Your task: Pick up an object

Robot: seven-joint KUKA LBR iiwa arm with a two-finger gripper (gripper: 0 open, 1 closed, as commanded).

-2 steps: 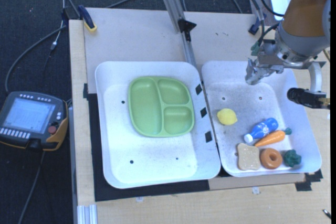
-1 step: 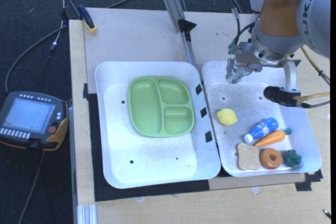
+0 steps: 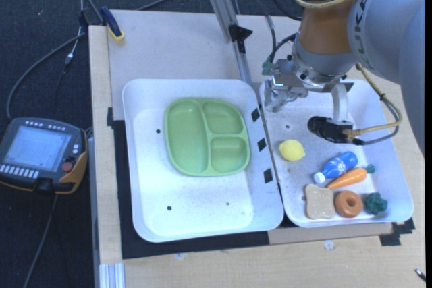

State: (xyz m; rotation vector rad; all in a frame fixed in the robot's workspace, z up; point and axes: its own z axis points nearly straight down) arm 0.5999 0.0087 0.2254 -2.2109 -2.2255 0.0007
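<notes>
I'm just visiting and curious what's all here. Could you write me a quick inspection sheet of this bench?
Surface: wooden bench with two white bins, left bin and right bin.
Job's things: lemon, bottle, carrot, toast, donut, broccoli, all in the right bin.
Clutter: green tray in the left bin.
Grippers: tool over the right bin's far end, holding nothing visible.
Cables: black cables on the floor; yellow cable by the arm.
Surroundings: handheld screen left of the bench.
</notes>
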